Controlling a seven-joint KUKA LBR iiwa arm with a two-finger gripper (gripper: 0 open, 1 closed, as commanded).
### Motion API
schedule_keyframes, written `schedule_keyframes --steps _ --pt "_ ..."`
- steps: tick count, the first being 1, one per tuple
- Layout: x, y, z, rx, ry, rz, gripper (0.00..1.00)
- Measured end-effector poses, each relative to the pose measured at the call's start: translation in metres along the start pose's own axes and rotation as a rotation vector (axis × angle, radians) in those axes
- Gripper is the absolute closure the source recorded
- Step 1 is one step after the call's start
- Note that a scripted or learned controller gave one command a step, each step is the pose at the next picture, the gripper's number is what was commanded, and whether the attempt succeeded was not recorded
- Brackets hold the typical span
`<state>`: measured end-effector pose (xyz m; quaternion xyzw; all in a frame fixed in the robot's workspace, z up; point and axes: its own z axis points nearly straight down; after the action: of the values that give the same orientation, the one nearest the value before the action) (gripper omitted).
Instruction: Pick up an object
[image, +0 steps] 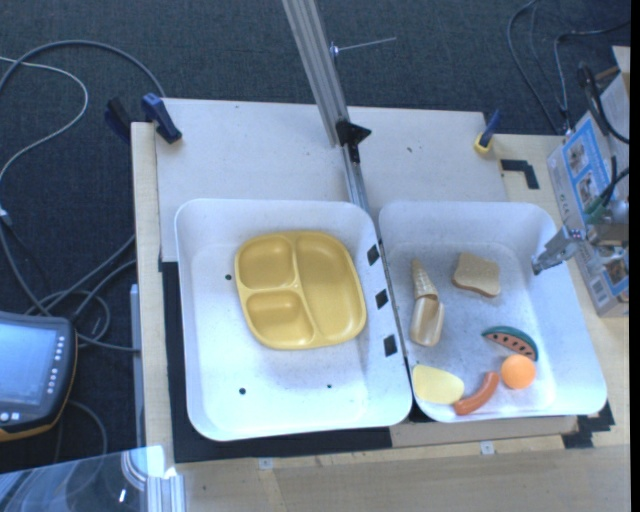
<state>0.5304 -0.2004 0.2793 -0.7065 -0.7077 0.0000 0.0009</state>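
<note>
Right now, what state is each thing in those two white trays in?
Yellow divided plate: flat in the left bin, upright.
Bread slice: lying flat, untouched.
Banana: lying peeled.
Watermelon slice: lying flat.
Orange: resting beside the sausage.
Gripper: at the right bin's edge, holding nothing.

one fixed camera — above (slanted), overlooking both bins (200, 300).

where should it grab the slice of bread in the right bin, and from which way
Probably across the bread slice at its middle, coming straight down. It lies flat on the floor of the right bin, apart from the cone-shaped piece and the watermelon slice, so its edges are free. The end effector sits at the bin's right rim, close by.
</note>
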Motion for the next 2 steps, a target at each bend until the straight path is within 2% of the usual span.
schedule_keyframes --steps 1,2 --pt "0.000 0.000 0.000 0.000 0.000 0.000 0.00" --pt "0.003 0.003 0.062 0.006 0.002 0.001 0.00"
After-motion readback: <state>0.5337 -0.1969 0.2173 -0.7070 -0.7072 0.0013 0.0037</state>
